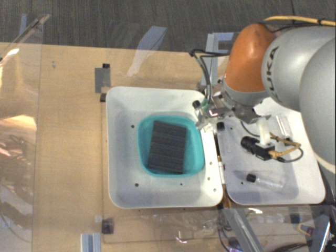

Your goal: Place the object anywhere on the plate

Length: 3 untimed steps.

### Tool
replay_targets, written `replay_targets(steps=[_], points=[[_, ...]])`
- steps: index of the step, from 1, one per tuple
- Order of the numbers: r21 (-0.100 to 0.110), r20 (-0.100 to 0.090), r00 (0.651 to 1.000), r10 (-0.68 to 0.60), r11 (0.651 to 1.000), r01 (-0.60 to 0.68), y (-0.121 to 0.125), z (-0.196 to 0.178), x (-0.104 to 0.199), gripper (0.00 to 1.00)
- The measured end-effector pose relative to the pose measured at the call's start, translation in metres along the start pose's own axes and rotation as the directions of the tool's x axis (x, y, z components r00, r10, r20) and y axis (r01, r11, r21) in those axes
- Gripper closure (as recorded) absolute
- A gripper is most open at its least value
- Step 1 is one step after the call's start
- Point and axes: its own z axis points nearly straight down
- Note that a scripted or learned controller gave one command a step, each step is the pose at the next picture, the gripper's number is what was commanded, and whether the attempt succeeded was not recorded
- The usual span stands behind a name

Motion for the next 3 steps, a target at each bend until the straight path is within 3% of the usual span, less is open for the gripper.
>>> replay_targets(steps=[1, 2, 3], points=[[-0.001, 0.000, 1.000, 0.001, 1.000, -0.001, 0.000, 0.000, 0.000, 0.00], [-0.004, 0.001, 0.999, 0.036, 0.999, -0.036, 0.016, -0.011, -0.050, 0.00], [-0.004, 0.004, 1.000, 0.028, 1.000, -0.028, -0.019, -0.029, -0.137, 0.00]])
